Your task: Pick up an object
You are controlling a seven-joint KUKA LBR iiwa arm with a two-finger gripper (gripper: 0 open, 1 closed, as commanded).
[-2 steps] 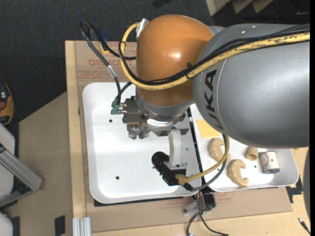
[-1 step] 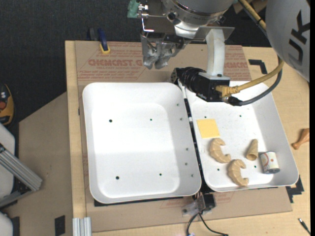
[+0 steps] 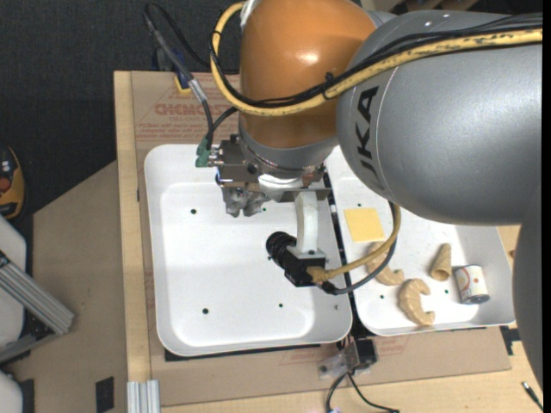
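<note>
Tan wooden pieces (image 3: pixel 416 300) lie in the right bin (image 3: pixel 448 321) near the bench's front edge, with a small can (image 3: pixel 471 283) and a yellow square (image 3: pixel 363 224) behind. The claw (image 3: pixel 244 198) hangs over the left bin (image 3: pixel 232 317), well apart from them; cannot tell how it is set. Risk, as I judge it: descending here, it grasps only bare tray

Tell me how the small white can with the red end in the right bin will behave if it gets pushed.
The small can lies on its side, so it will probably roll rather than slide. It looks light for its size and smooth, perhaps slippery to pinch. It sits near the right bin rim, which may stop it.
</note>
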